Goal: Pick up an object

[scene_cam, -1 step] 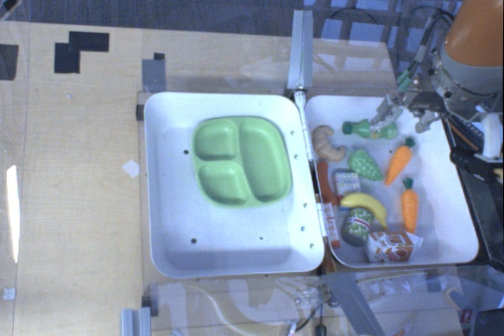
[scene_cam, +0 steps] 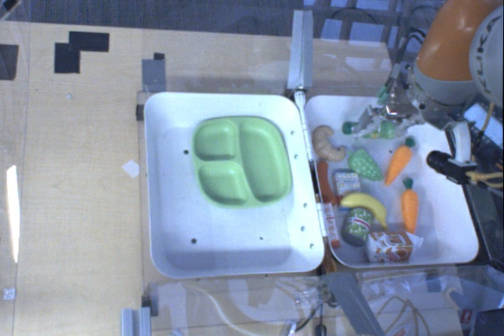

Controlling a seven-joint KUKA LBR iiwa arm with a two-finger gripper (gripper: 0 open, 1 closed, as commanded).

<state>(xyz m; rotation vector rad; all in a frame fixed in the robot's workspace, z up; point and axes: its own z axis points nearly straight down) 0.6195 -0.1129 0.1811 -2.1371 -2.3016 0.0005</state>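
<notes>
The arm (scene_cam: pixel 461 35) reaches in from the right and hangs over the far part of the right bin (scene_cam: pixel 465 236). Its gripper (scene_cam: pixel 379 120) sits low near that bin's far rim; whether the fingers are spread or closed cannot be told, as the metal there is a blur of small parts, and nothing can be seen between them.

Just beside the fingers, toward the near side, lies a green bumpy piece (scene_cam: pixel 365 164). To its right are two carrots: one (scene_cam: pixel 399 162) tilted, just below the gripper, and another (scene_cam: pixel 409 208) upright nearer the right wall. Left of the fingers, by the divider edge, is a tan peanut-shaped item (scene_cam: pixel 324 142). Farther toward the near rim lie a small packet (scene_cam: pixel 346 183), a banana (scene_cam: pixel 365 205), a dark can (scene_cam: pixel 357 227) and a small carton (scene_cam: pixel 390 247), crowded close together, some touching.

Open floor in this bin lies on the right side, between the second carrot and the right wall, and along the far rim right of the gripper.

The left bin (scene_cam: pixel 169 193) holds a green divided tray (scene_cam: pixel 240 160), well apart from the fingers, with bare white floor all around it.
</notes>
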